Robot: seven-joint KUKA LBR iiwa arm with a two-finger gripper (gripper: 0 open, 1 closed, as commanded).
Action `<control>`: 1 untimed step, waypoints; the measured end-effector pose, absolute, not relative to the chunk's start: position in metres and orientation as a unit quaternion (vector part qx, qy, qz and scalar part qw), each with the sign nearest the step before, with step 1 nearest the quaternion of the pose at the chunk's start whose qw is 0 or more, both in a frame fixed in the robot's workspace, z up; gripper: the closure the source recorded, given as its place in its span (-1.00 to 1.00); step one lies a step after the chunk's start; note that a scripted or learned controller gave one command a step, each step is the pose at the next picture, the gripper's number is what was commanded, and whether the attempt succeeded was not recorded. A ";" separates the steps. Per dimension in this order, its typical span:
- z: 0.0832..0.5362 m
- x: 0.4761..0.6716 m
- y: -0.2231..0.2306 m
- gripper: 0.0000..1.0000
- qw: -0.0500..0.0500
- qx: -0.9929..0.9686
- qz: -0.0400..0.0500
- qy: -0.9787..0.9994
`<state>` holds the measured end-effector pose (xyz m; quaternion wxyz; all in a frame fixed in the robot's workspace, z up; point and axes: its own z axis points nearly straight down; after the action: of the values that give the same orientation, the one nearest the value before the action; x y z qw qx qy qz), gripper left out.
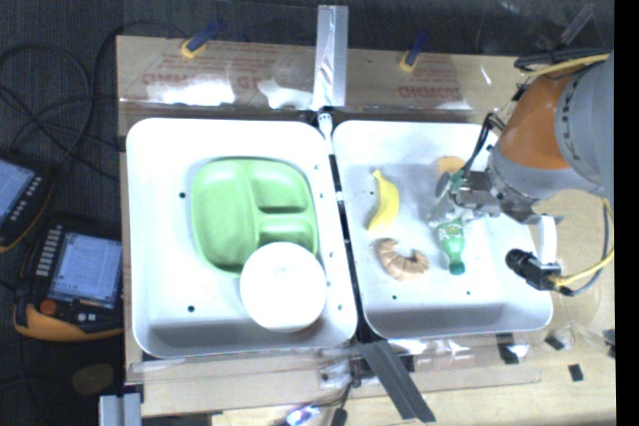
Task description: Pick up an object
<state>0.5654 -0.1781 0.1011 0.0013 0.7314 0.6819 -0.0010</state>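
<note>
The robot's job is to pick up one thing, and from how things lie, that is not done yet. The gripper (446,198) is low down in the right bin (499,314), reaching in from the right side. It sits just above a little green bottle (454,244), which lies flat on the bin floor, close to the gripper's tips. I cannot tell if the gripper is wide or closed, because the tips are small and mixed up with the metal parts, and I cannot see anything held between them. A yellow banana (384,200) lies near the left wall of that bin. A brown croissant (401,259) lies just below the banana. Something orange (449,164) peeks out behind the gripper, partly hidden. In the left bin (160,314) there is a green tray (240,205) and a round white bowl (284,286) that sits over the tray's corner. I think the bottle is the thing it is going for. It has to get hold of it and lift it up.
</note>
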 end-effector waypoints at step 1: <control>0.109 0.565 -0.177 1.00 0.000 0.731 -0.001 0.682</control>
<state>0.5653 -0.1774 0.1093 0.0003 0.7310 0.6824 -0.0015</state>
